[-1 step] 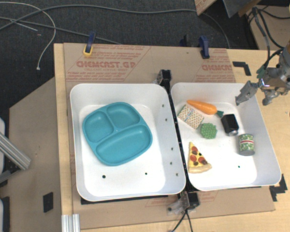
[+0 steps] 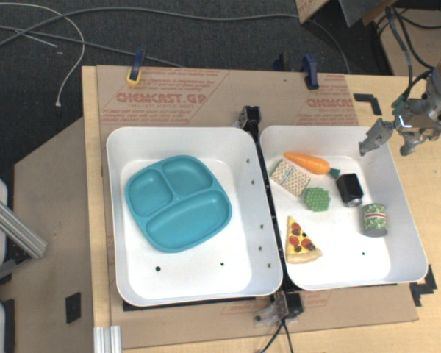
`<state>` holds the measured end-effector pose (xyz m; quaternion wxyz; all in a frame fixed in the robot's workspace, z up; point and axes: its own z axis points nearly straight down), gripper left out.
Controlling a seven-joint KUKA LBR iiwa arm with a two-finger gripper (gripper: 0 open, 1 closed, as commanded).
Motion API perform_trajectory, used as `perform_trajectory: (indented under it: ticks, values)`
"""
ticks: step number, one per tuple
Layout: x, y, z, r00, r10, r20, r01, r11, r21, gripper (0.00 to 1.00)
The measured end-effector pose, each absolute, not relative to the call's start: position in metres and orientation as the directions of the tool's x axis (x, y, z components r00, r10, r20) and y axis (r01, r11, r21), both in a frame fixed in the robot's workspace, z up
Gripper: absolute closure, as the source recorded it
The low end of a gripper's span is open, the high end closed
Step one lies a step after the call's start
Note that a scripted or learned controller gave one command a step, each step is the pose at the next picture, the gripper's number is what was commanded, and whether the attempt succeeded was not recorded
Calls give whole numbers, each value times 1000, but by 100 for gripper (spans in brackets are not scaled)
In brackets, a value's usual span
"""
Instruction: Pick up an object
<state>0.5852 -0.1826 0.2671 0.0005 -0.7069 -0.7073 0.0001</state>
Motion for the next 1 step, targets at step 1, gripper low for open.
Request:
perform_trajectory:
  ticks: [1]
  values:
    - [595,-183,216,-1,1000,2,1000,1,-6,0]
